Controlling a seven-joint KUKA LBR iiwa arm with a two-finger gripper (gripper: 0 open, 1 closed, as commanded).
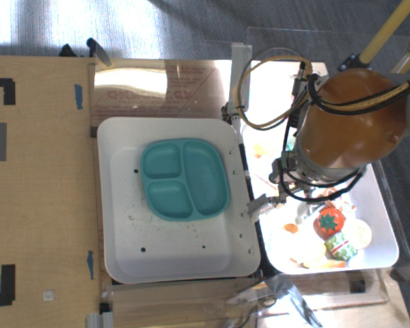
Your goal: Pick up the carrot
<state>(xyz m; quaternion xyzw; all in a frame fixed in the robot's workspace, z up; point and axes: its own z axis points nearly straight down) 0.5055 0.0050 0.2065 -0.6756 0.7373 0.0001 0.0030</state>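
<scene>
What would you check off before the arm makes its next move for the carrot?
1. Carrot located: cannot tell. A small orange piece lies in the right bin; it may be the carrot, too small to be sure.
2. Arm over the correct bin: ok, it hangs above the right bin.
3. Gripper state: cannot tell, the arm's body hides it.
4. Clutter near target: not ok. A tomato-like red toy and a green and white item sit close by.
5. Left bin and its teal divided plate out of the way: ok.
</scene>
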